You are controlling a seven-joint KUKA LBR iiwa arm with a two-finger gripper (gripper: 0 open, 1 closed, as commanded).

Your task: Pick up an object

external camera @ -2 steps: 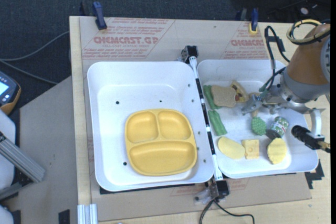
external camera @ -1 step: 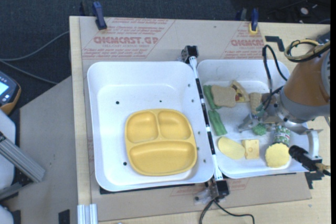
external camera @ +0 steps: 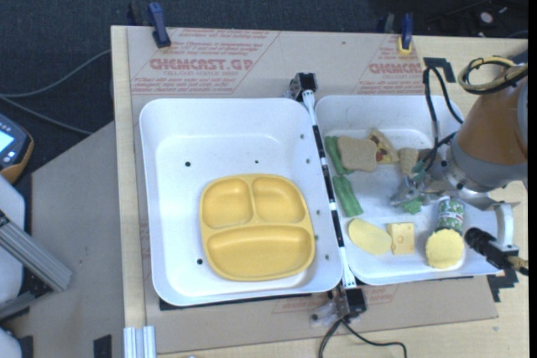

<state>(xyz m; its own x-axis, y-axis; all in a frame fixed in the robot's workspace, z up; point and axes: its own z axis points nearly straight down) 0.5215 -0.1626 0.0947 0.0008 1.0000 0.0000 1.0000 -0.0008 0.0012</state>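
The right bin [external camera: 369,109] holds several small items. A brown bread-like piece [external camera: 361,152] and a tan chunk [external camera: 409,159] lie at the back, and a long green strip [external camera: 341,180] runs along the left wall. Toward the front are a pale yellow oval slice [external camera: 367,236], a yellow cheese cube [external camera: 403,238], a yellow ball [external camera: 445,249] and a small green-labelled can [external camera: 450,215]. My gripper [external camera: 417,187] reaches in from the right, low over the bin's middle. It sits just above a small green piece [external camera: 410,202], which it partly hides.
The left bin [external camera: 168,130] carries a yellow divided plate [external camera: 256,226]. A black clip [external camera: 304,84] sits at the back where the bins meet. Blue clamps [external camera: 157,23] [external camera: 405,33] pin the board's far edge. Cables loop around the arm [external camera: 495,130] at the right.
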